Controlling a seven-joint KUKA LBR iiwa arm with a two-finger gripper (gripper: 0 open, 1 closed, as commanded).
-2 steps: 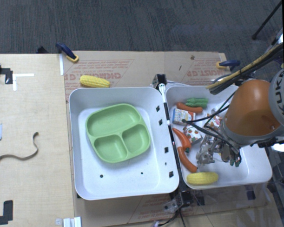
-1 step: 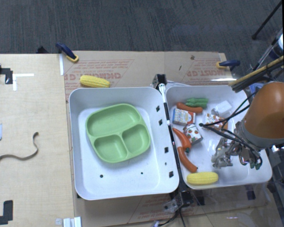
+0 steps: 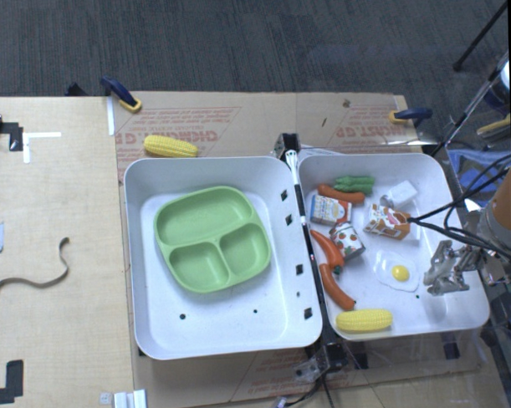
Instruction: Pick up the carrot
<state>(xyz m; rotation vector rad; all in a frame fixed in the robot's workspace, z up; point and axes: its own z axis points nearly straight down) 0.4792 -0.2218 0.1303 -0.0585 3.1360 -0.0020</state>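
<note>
The carrot (image 3: pixel 345 188), orange with a green top, lies at the right bin's (image 3: pixel 460 317) twelve o'clock, touching a carton (image 3: pixel 328 210). The gripper (image 3: pixel 446 272) hovers at four o'clock, well apart; its grasp I cannot tell. Risk: similar orange sausages (image 3: pixel 331 267) could draw the pick.

Bench (image 3: pixel 54 189) with two white bins (image 3: pixel 142 320), corn cob (image 3: pixel 170 146)

Carrot (image 3: pixel 342 189) hemmed by milk carton (image 3: pixel 328 210) and bin wall (image 3: pixel 364 157); open floor right of fried egg (image 3: pixel 398 274).
</note>
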